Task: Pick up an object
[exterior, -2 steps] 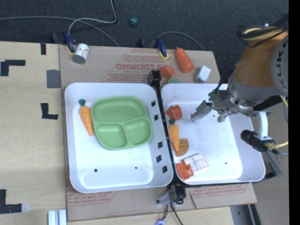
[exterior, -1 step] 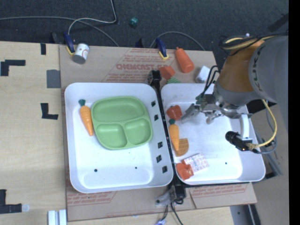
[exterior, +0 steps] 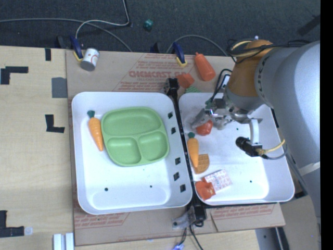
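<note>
Where the right bin (exterior: 276,189) comes nearest to the camera, a red toy (exterior: 204,191) lies at its front left corner, touching a small packet with red print (exterior: 219,180). Just behind them a brown piece (exterior: 202,162) rests against a toy carrot (exterior: 193,149), which lies along the bin's left wall with its green end pointing away. A little farther, the gripper (exterior: 207,120) is low over the same bin, and a small red object (exterior: 204,128) sits at the tips of the fingers (exterior: 198,121). Whether they are apart, together, or clamped on this object, I cannot tell, because the wrist hides them partly. The grey arm with its orange band (exterior: 248,76) comes in from the right.

The left bin (exterior: 83,139) holds a green divided plate (exterior: 135,135), and a second carrot (exterior: 95,132) lies just beside the plate's left edge. Behind both bins, on the worktop (exterior: 31,98), an orange toy (exterior: 204,67) and a smaller one (exterior: 186,80) lie near two blue clamps (exterior: 179,56), and a small can (exterior: 90,58) lies far left.
</note>
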You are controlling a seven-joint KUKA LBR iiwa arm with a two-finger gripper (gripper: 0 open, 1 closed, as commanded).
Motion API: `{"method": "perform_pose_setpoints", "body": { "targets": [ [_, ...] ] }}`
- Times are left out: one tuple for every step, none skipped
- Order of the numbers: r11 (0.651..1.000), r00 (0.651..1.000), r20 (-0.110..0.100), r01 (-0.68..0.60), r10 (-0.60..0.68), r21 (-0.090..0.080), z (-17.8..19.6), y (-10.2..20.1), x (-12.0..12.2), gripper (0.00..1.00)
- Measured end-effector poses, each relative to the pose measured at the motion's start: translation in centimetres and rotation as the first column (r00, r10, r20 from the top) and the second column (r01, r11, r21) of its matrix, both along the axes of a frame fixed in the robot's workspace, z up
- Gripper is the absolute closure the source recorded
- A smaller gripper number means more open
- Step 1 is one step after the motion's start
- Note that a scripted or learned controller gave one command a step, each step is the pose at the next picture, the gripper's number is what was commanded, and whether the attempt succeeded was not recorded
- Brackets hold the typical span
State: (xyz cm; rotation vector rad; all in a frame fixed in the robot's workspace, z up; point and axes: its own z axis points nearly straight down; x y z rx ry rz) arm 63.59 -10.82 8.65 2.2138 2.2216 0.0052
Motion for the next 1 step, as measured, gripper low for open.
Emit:
{"method": "perform_pose_setpoints", "body": {
  "targets": [
    [1.0, 1.0, -0.002, -0.001, 0.001, 0.001, 0.95, 0.07, -0.03, 1.0]
  ]
}}
